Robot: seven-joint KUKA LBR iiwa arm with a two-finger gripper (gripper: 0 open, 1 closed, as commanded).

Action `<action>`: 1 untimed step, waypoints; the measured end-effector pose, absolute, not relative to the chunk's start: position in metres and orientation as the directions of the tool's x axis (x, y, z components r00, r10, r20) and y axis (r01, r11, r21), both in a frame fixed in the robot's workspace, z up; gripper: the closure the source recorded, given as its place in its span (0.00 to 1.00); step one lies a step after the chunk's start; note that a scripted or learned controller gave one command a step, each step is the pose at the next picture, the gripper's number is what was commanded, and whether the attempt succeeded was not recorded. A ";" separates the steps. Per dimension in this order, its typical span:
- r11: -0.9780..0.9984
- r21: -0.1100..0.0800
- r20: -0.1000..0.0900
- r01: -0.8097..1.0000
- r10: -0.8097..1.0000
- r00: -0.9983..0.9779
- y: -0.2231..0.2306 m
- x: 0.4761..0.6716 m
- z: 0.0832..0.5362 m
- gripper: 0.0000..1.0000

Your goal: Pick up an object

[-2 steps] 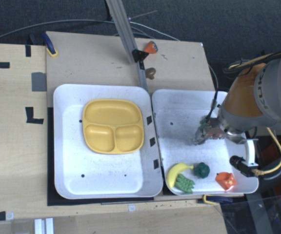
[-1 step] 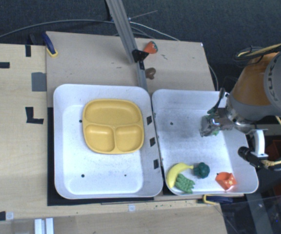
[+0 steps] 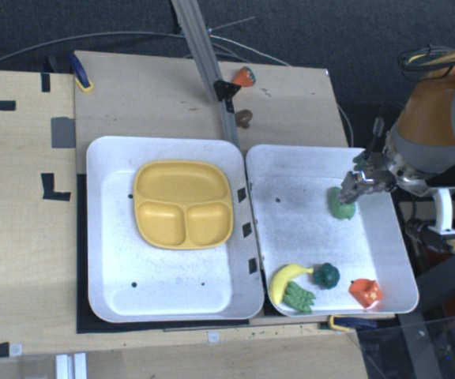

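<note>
The two-finger metal gripper (image 3: 351, 193) meets a light-green rounded toy (image 3: 341, 204) by the right white bin's (image 3: 385, 235) far edge; its grip cannot be judged. The grey, orange-banded arm (image 3: 426, 133) reaches from the right.

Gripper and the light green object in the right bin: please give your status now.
Gripper low at the right bin's far right side. Light green object directly below it; grasp unconfirmed. Banana, other toys sit apart at near edge.

No text, label, brand, number or sign can be read on the table (image 3: 22, 212), the bins (image 3: 101, 235) or the objects.
</note>
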State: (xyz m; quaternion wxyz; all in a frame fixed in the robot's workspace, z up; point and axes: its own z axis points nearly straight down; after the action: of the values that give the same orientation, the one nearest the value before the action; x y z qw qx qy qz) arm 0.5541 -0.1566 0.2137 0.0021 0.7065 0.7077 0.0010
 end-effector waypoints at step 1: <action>0.002 0.001 0.000 1.000 1.000 -0.002 -0.156 0.555 0.228 1.00</action>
State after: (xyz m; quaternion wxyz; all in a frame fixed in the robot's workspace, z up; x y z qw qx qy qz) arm 0.5547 -0.1561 0.2283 0.0003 0.7066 0.7076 0.0003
